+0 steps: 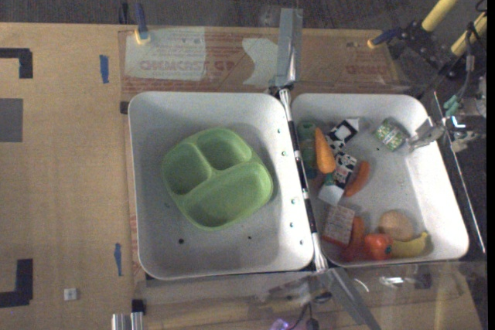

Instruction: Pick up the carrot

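The carrot (324, 151), orange and tapered, lies near the left wall of the right bin (433, 189), pointing roughly toward the front. It rests between a green can (307, 132) and a black-and-white cube (341, 132). My gripper (430, 134) is a small grey shape at the bin's right rim near the back corner, well to the right of the carrot and apart from it. Nothing is seen held in it.
A green divided plate (218, 178) sits in the left bin (155, 243). The right bin also holds an orange-red long piece (358, 178), a crumpled green packet (390, 134), a small carton (338, 224), a tomato (376, 245), a banana (410, 245) and a beige bun (397, 224).
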`<state>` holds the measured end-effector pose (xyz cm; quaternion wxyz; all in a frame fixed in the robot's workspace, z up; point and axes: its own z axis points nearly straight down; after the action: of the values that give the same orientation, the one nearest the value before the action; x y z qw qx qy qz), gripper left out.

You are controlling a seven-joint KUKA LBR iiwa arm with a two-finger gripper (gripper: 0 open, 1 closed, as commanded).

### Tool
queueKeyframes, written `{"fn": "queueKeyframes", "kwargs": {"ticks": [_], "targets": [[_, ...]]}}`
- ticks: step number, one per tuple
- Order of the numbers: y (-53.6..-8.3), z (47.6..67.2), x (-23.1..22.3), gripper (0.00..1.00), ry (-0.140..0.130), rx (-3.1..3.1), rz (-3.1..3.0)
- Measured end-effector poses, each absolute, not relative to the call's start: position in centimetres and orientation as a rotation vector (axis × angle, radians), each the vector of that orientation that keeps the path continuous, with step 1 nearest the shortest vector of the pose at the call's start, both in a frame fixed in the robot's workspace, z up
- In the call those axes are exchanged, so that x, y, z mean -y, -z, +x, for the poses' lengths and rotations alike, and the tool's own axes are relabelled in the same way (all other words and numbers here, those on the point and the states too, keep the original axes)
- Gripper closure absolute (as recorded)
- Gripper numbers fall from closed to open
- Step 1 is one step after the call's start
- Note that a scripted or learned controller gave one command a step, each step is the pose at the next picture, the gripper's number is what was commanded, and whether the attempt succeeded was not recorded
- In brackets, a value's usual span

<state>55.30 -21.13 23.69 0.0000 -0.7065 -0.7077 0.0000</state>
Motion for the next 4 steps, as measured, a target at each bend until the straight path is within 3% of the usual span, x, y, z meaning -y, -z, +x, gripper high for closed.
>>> {"fn": "queueKeyframes", "kwargs": {"ticks": [1,2,3,4], "targets": [[-13.1,55.6,15.0,0.00,0.000,2.374,-2.058],[-11.9,62.7,11.8,0.00,0.013,2.498,-1.935],[-12.5,58.8,15.7,0.00,0.004,2.402,-2.035],[-10.8,62.7,11.6,0.00,0.025,2.482,-1.988]]}}
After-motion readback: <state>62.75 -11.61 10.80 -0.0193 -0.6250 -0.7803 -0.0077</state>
